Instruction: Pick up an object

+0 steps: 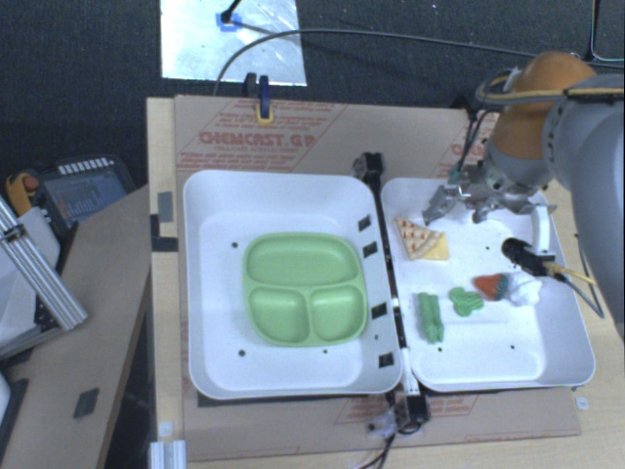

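Your gripper (455, 213) hangs over the right bin (488, 360), its two fingers (436, 209) spread apart with bare white floor showing between them; they have hold of nothing. The left fingertip sits just above and to the right of the yellow wedge (422, 239), a triangular piece with red lattice marks on top, close to it but not visibly touching. Behind the gripper, your grey arm (586, 145) with its orange band (532, 106) reaches in from the right of the wedge.

Every loose piece you could pick lies in that same bin. Below the wedge and a little right rests a green lump (466, 301); straight below the wedge, near the bin's inner wall, lies a green stick (430, 318). Right of the wedge and slightly lower sits a red-orange piece (493, 284) touching a white scrap (527, 293).

Left of the wedge, across the black divider (383, 262), the left bin (210, 262) carries a green three-part plate (303, 288) lying flat at its middle.
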{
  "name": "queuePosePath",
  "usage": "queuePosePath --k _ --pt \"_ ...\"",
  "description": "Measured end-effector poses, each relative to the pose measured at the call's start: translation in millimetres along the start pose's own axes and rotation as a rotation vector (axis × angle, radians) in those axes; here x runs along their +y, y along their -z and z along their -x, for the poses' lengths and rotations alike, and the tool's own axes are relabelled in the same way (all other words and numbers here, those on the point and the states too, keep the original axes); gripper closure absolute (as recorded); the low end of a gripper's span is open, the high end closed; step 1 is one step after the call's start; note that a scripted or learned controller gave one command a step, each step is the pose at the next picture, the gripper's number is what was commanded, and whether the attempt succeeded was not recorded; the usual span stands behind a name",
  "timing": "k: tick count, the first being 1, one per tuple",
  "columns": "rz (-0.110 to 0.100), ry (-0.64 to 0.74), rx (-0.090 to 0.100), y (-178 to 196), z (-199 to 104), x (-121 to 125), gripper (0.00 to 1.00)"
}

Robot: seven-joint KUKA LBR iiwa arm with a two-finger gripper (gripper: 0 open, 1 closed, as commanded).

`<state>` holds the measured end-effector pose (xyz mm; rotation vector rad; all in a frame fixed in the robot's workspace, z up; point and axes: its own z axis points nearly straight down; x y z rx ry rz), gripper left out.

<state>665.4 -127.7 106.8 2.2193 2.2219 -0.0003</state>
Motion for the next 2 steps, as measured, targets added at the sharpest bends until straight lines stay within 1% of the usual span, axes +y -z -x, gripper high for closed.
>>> queuePosePath --k 1,2 --pt "0.001 0.002 0.000 -22 0 1 0.00" --pt "0.005 0.003 -0.001 -10 0 2 1.00"
